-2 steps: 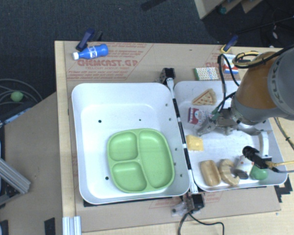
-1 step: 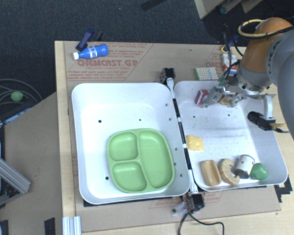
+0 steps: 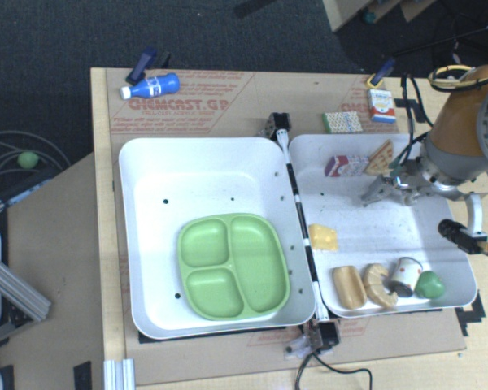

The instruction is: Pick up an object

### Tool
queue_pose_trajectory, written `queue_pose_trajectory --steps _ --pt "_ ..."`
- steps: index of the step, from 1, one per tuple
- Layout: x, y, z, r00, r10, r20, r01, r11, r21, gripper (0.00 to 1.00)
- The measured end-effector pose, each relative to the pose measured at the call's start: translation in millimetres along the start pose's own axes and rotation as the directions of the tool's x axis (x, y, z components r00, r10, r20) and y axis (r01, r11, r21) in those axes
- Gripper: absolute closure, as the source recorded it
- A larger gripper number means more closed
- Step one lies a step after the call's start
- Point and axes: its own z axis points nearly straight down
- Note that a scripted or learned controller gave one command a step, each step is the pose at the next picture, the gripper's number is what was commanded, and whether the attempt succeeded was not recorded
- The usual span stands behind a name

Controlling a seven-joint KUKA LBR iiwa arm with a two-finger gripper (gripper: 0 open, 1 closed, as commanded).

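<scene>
The arm point(image 3: 459, 128) reaches in over the far right part of the right bin point(image 3: 455, 295), and its gripper point(image 3: 384, 192) sits low over the bin floor, near the far wall. Whether it is released or clenched I cannot tell; the metal parts blur together and nothing can be made out between them. So no object counts as picked, and as far as this view shows the whole lift is left to do.

Candidates nearest the gripper are 2: a red-and-white packet point(image 3: 345, 166) just beside it toward the far edge, and a tan wedge point(image 3: 380, 158) leaning by the far wall. Which of them, if either, is the target is a guess; the packet looks the closer.

The rest of the right bin's load lies well apart from the gripper. A yellow block point(image 3: 323, 236) rests against the left wall about midway. Along the near edge sit a bun point(image 3: 349, 287), a bagel point(image 3: 379, 284), a small cup point(image 3: 404, 274) and a green ball point(image 3: 429, 283), all crowded together.

The left bin point(image 3: 146, 185) carries a green tray point(image 3: 232, 264) with 3 compartments, toward its near edge.

Judged from this, the task stands at the approach or grasp step.
</scene>
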Motion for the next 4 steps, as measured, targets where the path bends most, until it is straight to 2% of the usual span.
queue_pose_trajectory --steps 1,2,3,4 --pt "-14 -59 0 1.000 -0.001 -0.002 0.001 1.000 0.001 0.00" --pt "-12 -123 1 1.000 0.000 0.000 0.000 1.000 0.000 0.00" --pt "1 22 -1 1.000 -0.003 -0.001 0.003 1.000 -0.004 0.00" --pt "3 65 -1 1.000 -0.002 -0.001 0.002 1.000 0.003 0.00"
